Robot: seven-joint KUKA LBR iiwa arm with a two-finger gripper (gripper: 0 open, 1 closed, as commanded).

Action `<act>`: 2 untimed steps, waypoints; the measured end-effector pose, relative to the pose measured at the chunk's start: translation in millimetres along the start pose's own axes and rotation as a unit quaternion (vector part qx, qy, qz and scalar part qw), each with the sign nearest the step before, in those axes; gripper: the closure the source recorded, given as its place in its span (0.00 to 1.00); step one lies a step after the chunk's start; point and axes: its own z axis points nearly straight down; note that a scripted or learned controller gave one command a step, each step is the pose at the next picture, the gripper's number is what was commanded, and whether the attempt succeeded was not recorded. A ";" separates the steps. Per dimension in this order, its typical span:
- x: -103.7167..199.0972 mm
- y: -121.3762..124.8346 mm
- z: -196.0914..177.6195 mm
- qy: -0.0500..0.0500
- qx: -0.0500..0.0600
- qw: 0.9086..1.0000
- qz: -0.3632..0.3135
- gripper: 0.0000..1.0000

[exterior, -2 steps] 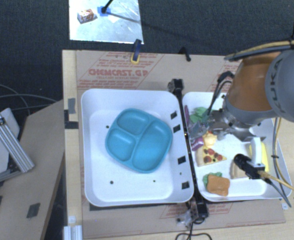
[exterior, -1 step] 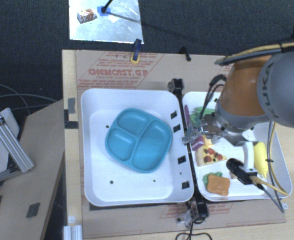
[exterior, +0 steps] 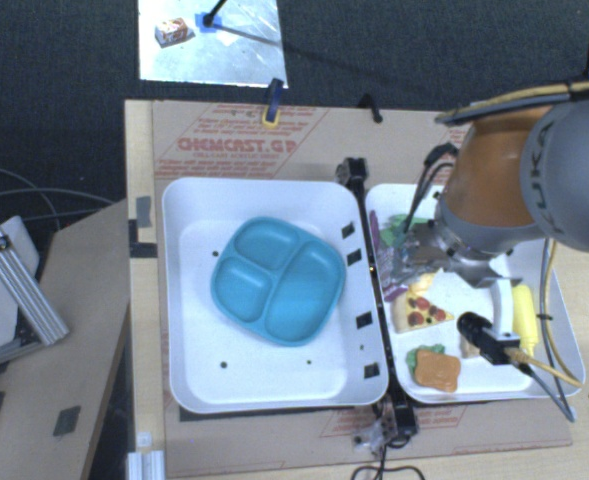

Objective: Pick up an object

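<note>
Arm is hanging over the right bin (exterior: pixel 564 353), gripper (exterior: pixel 406 258) sitting low among purple-green clutter — can't tell its state or any hold. Pizza slice toy (exterior: pixel 421 311) is lying just below it, near, apart; looking light, stiff, flat, slick — best pinched across its edges

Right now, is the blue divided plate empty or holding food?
Empty: the blue divided plate lies flat in the left bin, all compartments bare.
</note>
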 end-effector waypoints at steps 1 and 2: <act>30.3 19.0 -115.2 0.000 -0.006 1.000 -0.002 1.00; 44.8 -33.1 -77.8 0.000 0.004 1.000 -0.001 1.00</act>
